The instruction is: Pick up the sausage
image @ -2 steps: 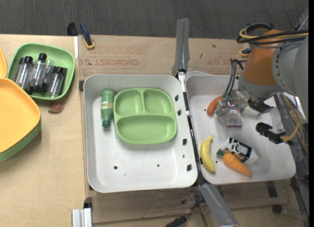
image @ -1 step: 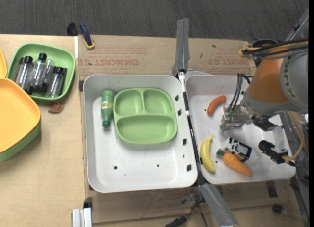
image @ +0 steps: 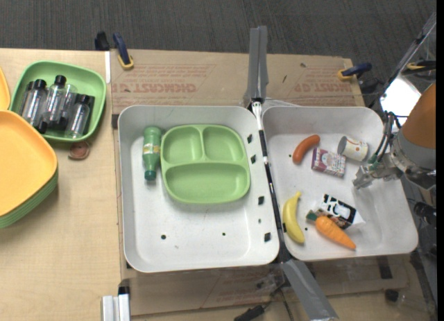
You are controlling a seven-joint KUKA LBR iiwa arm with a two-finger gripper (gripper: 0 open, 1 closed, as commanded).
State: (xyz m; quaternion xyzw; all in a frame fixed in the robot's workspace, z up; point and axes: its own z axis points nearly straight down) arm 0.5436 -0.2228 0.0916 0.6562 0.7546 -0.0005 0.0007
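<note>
From my console, the left bin (image: 135,243) held a green bottle (image: 151,152) beside a green divided plate (image: 205,163). In the right bin (image: 388,240), the sausage (image: 306,148) lay at the far left, long axis slanting from near-left to far-right. I judged it light, smooth, slightly slippery; best pinched across its middle. The end effector (image: 365,176) hovered well right of it; spread or pressed together, I couldn't tell.

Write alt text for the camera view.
A sausage lies untouched in the right bin, with the gripper hovering to its right. Around it: pink packet, cup, banana, carrot.
</note>
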